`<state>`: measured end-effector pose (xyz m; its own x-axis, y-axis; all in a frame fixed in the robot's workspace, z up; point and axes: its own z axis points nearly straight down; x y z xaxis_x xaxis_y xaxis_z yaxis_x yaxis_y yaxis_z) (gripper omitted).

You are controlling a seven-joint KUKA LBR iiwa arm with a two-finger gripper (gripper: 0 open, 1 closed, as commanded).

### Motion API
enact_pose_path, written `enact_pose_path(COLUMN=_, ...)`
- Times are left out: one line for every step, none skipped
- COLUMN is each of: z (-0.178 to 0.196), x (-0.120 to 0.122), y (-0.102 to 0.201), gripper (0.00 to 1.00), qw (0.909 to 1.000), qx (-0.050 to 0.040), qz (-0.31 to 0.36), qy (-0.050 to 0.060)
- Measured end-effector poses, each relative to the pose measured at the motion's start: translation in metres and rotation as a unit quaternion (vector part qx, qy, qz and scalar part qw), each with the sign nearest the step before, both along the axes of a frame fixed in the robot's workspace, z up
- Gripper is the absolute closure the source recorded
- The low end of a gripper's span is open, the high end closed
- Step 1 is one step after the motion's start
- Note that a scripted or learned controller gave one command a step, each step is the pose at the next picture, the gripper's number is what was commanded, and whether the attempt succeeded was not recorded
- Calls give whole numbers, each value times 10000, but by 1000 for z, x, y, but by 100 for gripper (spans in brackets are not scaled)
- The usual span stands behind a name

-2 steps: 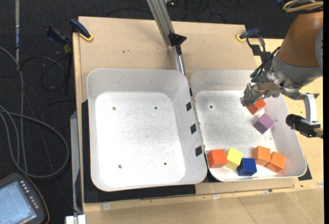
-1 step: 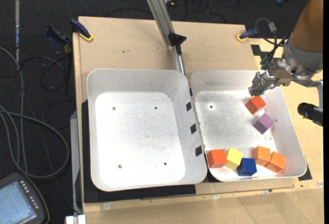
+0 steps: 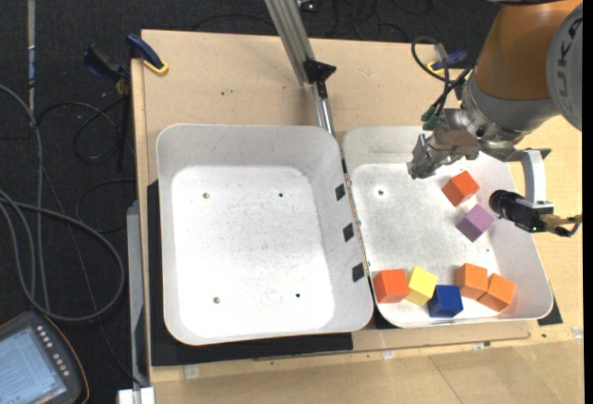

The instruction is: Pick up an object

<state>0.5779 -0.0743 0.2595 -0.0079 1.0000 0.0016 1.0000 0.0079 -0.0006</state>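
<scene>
My gripper [image 3: 422,163] hangs over the back of the right bin [image 3: 398,141], pointing down. Nothing shows between its fingers. An orange cube [image 3: 460,187] lies just right of the gripper, apart from it. A purple cube [image 3: 476,221] sits a little nearer the front. Along the bin's front edge lie an orange cube [image 3: 391,284], a yellow cube [image 3: 422,285], a blue cube [image 3: 446,301] and two more orange cubes [image 3: 473,279] [image 3: 500,291].
The left bin [image 3: 185,152] stands beside the right one on the wooden bench. A slanted metal rod [image 3: 283,8] runs down to the bins' shared back corner. Cables and clamps lie at the bench's back edge.
</scene>
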Motion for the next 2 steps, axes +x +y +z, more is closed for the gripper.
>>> enact_pose_path(z=-15, x=-2, y=54, gripper=100, qw=10000, qx=-1, qz=2, qy=2)
enact_pose_path(z=-23, x=-10, y=112, gripper=100, qw=10000, qx=1, qz=4, qy=4)
